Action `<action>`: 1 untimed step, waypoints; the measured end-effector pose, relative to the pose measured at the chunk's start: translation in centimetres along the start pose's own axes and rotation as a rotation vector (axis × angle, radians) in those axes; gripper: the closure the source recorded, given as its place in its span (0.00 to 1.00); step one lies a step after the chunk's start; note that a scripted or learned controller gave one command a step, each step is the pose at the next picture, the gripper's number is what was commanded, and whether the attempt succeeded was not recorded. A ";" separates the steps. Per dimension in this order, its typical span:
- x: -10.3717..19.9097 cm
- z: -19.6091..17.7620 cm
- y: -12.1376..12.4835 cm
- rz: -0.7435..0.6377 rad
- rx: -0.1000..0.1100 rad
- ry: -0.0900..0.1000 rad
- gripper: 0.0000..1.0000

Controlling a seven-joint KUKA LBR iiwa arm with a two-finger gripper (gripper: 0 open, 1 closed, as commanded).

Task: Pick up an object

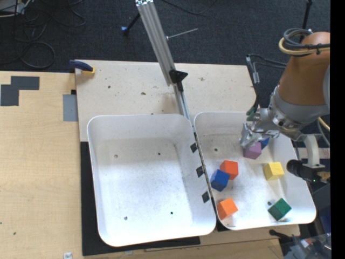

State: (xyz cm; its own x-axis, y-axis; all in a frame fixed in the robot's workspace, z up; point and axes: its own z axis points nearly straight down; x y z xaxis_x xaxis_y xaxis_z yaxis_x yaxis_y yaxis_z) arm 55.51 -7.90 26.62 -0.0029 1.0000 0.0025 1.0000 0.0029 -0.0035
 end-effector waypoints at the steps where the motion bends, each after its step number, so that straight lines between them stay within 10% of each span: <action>1: 5.1 1.9 -1.1 -0.001 0.002 0.000 1.00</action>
State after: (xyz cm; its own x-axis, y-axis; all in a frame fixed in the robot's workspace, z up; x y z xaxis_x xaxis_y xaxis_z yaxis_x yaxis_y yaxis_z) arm 54.43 -2.81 24.78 -0.0042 1.0000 0.0023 1.0000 0.0042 -0.0056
